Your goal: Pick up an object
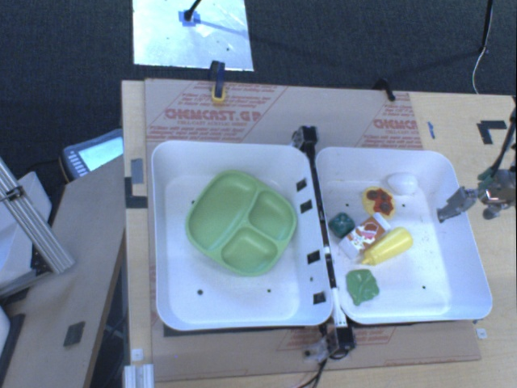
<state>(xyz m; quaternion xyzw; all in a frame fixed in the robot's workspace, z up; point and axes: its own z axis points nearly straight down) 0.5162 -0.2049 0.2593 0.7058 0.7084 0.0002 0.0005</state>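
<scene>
**Arm parked at the edge, nothing picked yet**

So this looks like the approach step, right at the start. The hand (462,203) sits at the right rim of the right bin (428,301), near its upper right corner, well apart from anything grabbable. It's small and blurry at the frame edge, so I honestly can't tell how far open it is, but nothing seems to be in it.

The candidates are all clustered in the left half of that bin: a yellow bottle-shaped toy (388,246) touching a little red and white carton (363,236), a dark green piece (341,224) just beside it, a light green lump (362,285) lower down, a red and yellow item (379,201) and a white thing (402,183) up top. The left bin (174,297) holds a green divided plate (241,222).

Next move, I'd guess: swing left over the pile, pick one target, then drop down. The light green lump sits a bit apart, so probably the easiest grab.
</scene>
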